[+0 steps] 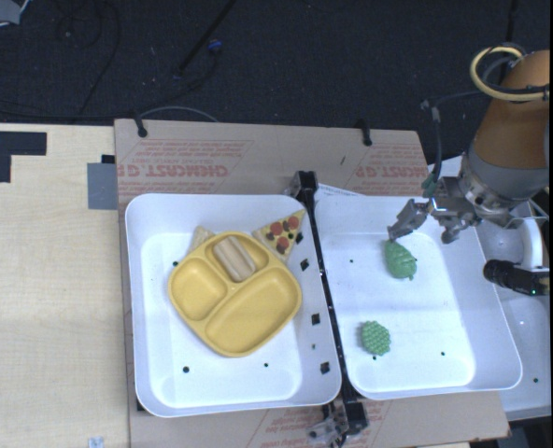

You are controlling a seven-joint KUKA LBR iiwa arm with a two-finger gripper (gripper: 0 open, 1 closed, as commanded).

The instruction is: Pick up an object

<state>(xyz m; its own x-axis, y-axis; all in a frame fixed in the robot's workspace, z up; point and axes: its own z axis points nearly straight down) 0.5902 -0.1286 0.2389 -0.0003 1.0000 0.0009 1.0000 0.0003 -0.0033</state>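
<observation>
Your claw (429, 220) hangs over the upper part of the right bin (445, 376), fingers spread apart with nothing between them. Just below its left finger lies a green leafy toy (401, 259) on the bin floor. A second green knobbly toy (375, 338) rests nearer the bin's front. In the left bin (155, 362) you see a yellow divided tray (236, 293) with a toy pizza slice (283, 232) beside its upper corner.

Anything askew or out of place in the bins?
Mostly fine. The pizza slice in the left bin sits wedged against the yellow tray, by the divider. Two green items lie loose in the right bin.
</observation>
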